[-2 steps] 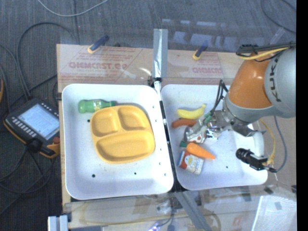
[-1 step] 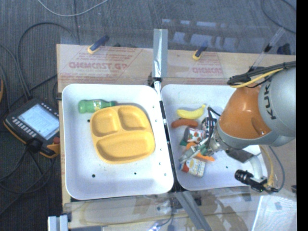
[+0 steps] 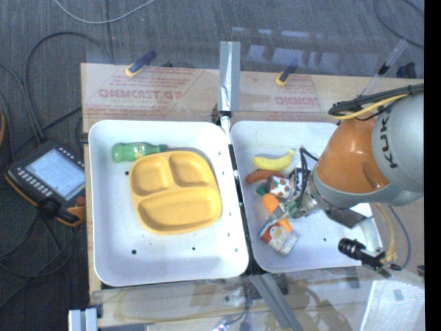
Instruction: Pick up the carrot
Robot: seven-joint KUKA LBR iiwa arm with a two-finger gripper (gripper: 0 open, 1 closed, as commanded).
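Nearest the camera rises the grey arm point(image 3: 396, 150) with its orange band, reaching in from the right over the right bin point(image 3: 324, 250) and hiding much of it. Its end effector point(image 3: 301, 200) sits low among the cluster of toys at that bin's left side; I cannot tell how it is set, since the wrist and cables cover it, and nothing can be made out in its grasp.

The carrot point(image 3: 271, 203) is a small orange piece with a hint of green at its right end, lying in the right bin near the dividing wall, just left of the end effector. A red sausage-like piece point(image 3: 260, 176) lies just above it, a yellow banana point(image 3: 273, 161) beyond that, a small printed white-and-red packet point(image 3: 279, 185) close at its upper right, and a carton point(image 3: 278, 235) with orange printing just below.

As a toy, the carrot is probably light, stiff and smooth, so likely to slip or skate away if nudged. I judge the best hold is across its thicker middle, closing on the short axis, though the neighbours crowd it closely and could be caught instead.

In the left bin point(image 3: 110, 254) lie a yellow divided tray point(image 3: 176, 190) and a green bottle point(image 3: 136, 151), well apart from the work, on the surface point(image 3: 158, 95)
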